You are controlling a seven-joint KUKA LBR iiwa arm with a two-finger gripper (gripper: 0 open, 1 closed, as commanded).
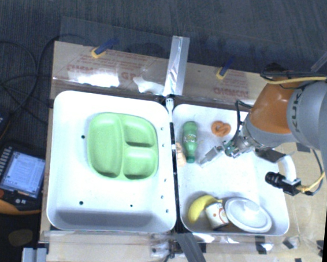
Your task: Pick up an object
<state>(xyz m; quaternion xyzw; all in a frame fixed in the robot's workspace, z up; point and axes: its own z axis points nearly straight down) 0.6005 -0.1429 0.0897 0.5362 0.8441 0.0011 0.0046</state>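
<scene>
The gripper (212,156) hangs in the right bin (273,191), just right of the green bottle (189,141) and near the orange piece (221,128); whether its fingers are apart or together cannot be told, and nothing seems pinched. The left bin (67,164) holds a green divided tray (123,145).

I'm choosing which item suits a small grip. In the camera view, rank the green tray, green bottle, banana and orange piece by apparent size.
Largest to smallest:
1. green tray
2. green bottle and banana, too alike to separate; the banana is partly hidden
3. orange piece
</scene>
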